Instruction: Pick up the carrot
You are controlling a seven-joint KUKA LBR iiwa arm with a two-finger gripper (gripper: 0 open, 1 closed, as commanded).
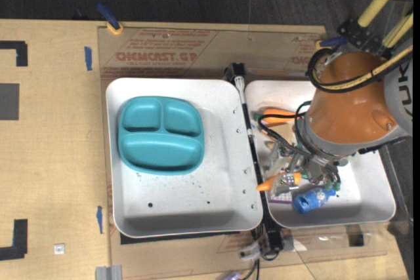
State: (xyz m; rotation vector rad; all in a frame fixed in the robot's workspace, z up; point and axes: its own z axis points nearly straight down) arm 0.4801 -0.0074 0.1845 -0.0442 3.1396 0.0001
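Right now the carrot [279,181] lies in the right bin [374,206], in the lower middle of the frame. It is a small orange stick, and its pointed tip pokes toward the wall between the two bins. The gripper [303,170] is low over the same spot, under the big orange band of the arm [348,101]. Wires and metal parts hide its tips, so I cannot tell if it is open, closed, or holding anything.

The carrot looks like a toy, so it is likely light and hard. It is probably smooth too, and it could slip out sideways if squeezed near the thin tip. The fat middle looks like the best place to grab, with the squeeze going across the short way.

A blue toy [308,200] sits just beside the carrot, lower right, and could get in the way. The left bin [216,206] holds a teal plate [161,134] with three parts, well apart from the carrot.
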